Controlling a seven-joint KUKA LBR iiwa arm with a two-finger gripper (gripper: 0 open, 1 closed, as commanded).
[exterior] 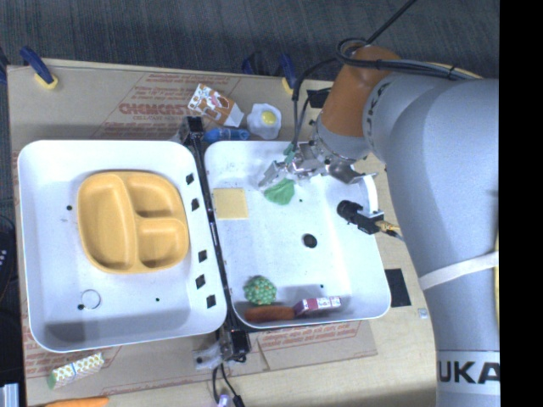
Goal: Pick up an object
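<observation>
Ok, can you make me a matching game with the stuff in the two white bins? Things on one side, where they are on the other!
Things:
1. yellow tray
2. green object
3. pale yellow square
4. bumpy green ball

Places:
A. right bin, near its front edge
B. left bin
C. right bin, by the divider
D. right bin, just below the end effector

Pairs: 1-B, 2-D, 3-C, 4-A

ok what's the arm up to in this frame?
The KUKA arm reaches in from the right over the right bin, its gripper down beside a green object near the bin's far end. Whether it has a hold on it can't be told. The same bin also holds a yellow square, a green ball and a red box. The left bin holds a yellow divided tray.
</observation>
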